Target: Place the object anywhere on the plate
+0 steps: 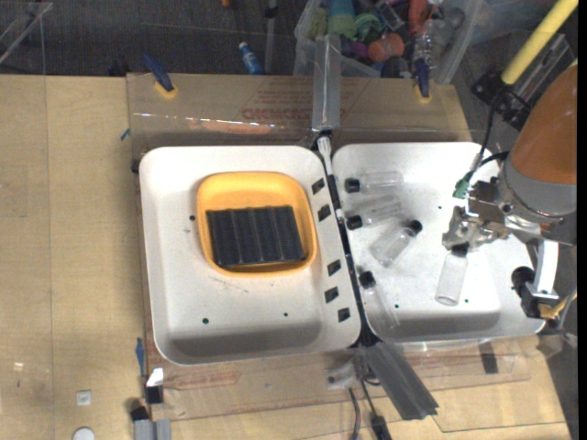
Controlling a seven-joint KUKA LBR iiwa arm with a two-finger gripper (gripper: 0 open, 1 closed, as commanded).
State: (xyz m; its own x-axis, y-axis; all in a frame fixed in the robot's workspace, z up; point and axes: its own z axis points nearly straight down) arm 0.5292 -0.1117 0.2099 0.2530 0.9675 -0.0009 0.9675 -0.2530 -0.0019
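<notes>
Where fingers (461, 238) meet, vial (450, 278) lengthwise top-to-bottom.

tan bench (64, 246) (toy-filled clear tub (385, 12) behind).

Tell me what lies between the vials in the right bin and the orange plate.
The raised divider where the two bins meet runs between the clear vials and the plate. A dark ridged slab covers much of the plate. The gripper hovers above one vial.

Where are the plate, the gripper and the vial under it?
plate (213, 191): camera view, bare yellow rim, upper left.
gripper (465, 236): camera view, its fingertips, right bin.
vial (450, 282): camera view, middle of its clear body.
</notes>
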